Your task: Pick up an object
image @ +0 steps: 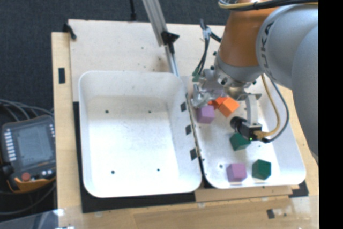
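Purple block [236, 171] and green block [261, 169] sit low in the right bin [289, 158]; another purple block [206, 113] lies just at six o'clock of the claw [202, 95], whose grip I cannot tell.

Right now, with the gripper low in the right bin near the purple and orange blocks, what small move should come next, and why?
Probably a short, slow lift straight up, to check the grasp. The gripper sits low in the right bin, right above the purple block by the divider wall, with the orange block close beside it. The arm hides the contact, so whether anything is held cannot be told yet.
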`<action>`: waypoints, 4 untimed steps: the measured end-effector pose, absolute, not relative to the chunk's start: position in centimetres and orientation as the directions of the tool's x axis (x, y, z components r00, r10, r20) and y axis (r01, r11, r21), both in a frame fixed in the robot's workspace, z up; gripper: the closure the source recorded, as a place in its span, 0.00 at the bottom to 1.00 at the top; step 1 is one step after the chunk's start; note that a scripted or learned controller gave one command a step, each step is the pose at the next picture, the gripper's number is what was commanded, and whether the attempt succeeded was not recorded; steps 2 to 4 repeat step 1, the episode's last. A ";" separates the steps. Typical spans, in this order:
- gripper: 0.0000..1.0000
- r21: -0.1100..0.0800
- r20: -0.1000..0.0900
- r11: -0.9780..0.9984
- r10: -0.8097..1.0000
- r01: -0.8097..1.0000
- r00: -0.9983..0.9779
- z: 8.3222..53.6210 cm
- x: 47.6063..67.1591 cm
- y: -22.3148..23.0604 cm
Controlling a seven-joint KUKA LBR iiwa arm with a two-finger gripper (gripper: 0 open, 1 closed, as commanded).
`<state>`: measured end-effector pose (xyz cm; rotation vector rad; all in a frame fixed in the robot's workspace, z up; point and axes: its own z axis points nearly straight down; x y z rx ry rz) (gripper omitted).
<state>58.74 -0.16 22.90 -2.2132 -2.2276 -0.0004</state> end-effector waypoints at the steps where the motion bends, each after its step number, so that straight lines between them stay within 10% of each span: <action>1: 1.00 -0.001 0.001 0.007 1.000 1.000 -0.007 22.3 57.7 4.5; 4: 1.00 -0.001 0.001 0.007 1.000 1.000 -0.007 22.3 57.7 4.5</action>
